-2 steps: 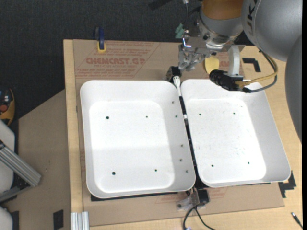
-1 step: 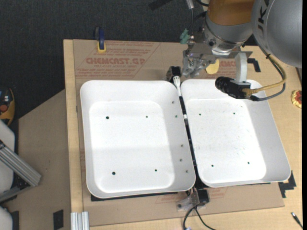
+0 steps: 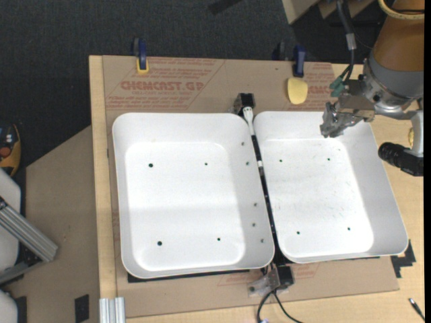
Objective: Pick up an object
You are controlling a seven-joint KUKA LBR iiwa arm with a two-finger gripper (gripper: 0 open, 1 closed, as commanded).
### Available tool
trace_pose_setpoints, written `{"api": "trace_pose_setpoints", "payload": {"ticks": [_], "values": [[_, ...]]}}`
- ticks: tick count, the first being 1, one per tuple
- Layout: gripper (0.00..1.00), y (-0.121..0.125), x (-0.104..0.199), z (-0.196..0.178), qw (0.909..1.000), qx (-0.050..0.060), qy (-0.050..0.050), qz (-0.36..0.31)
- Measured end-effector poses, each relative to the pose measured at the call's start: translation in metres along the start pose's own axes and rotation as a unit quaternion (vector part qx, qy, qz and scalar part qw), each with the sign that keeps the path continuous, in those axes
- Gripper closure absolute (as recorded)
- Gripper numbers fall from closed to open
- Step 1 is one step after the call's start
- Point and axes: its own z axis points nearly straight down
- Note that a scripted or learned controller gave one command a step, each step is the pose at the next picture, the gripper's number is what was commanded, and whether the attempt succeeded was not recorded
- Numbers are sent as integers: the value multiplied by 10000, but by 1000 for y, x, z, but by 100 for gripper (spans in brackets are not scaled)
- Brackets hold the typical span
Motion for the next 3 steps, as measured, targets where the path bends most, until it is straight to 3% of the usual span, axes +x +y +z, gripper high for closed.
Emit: {"api": "trace_pose_setpoints", "payload": {"ticks": [1,2,3], "values": [[100,11,4,13,10000,-10,18,-65],[100,-23,6,-21,10000,-30,17,-65],[100,-24,36,-209,9999,-140,15,-93]]}}
